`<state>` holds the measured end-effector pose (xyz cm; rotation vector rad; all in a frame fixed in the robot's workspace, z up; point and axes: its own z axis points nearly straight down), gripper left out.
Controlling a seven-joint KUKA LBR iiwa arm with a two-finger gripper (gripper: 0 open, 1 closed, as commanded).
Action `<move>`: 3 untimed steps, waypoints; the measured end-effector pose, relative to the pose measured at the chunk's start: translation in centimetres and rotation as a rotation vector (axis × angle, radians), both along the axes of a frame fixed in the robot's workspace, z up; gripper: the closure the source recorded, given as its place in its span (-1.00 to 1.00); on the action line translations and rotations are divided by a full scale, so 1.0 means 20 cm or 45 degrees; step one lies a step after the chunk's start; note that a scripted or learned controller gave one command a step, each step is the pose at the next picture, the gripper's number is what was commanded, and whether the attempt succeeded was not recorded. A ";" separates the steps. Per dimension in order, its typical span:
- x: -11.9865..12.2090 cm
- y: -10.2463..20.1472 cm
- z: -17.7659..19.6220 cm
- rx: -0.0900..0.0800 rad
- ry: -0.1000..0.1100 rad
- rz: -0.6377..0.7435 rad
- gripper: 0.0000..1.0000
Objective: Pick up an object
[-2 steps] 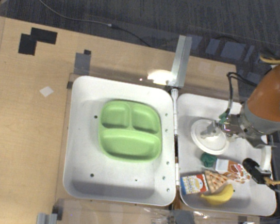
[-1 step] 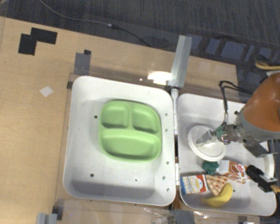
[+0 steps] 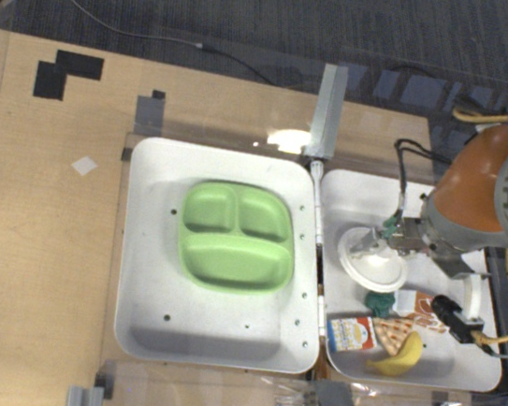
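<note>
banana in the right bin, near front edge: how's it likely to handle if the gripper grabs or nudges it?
The banana is curved, so a nudge would probably pivot or rock it rather than roll it straight. It looks smooth, so the fingers may slip off its tapering ends. It lies touching the waffle-print packet, so a push would likely drag that along.

small carton print too blurred, no readable text

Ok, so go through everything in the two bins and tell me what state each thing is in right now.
green divided plate: flat, upright, in the left bin.
white bowl: upright in the right bin, under the gripper.
banana: lying near the front wall.
small carton: lying flat beside the banana.
</note>
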<state>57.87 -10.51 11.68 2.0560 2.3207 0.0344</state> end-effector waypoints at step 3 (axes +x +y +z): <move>-0.42 -0.05 -0.12 0.002 0.023 0.207 -1.00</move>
